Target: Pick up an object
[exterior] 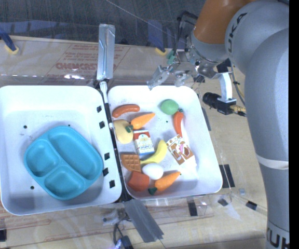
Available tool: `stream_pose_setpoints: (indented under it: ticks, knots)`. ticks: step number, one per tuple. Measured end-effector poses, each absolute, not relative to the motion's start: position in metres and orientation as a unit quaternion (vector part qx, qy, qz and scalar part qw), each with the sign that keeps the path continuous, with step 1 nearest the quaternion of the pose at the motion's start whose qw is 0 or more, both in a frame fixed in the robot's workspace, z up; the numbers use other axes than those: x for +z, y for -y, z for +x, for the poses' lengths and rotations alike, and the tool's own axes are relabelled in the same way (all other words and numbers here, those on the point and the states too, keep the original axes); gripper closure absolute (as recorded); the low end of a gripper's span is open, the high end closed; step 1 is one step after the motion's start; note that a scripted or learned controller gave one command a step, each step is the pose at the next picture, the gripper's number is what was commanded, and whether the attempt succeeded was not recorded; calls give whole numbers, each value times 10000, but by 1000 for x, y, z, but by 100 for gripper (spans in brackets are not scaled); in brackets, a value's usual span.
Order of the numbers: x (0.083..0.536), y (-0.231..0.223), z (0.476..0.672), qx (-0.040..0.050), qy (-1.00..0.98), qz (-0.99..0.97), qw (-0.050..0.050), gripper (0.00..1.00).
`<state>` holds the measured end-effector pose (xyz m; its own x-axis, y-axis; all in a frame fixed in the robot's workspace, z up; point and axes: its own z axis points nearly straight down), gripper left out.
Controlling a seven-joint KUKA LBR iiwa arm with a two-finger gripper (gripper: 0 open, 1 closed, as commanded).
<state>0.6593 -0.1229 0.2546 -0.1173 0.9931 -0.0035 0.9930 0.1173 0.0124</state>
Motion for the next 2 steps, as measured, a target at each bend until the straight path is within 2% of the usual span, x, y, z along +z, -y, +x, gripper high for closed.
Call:
stream_pose_setpoints:
  ticks: [1, 2]
  knots:
    - [128, 104, 654, -29, -7931, 6090, -50, 0]
    - [90, 105, 574, -11, -8236, 5672, -28, 0]
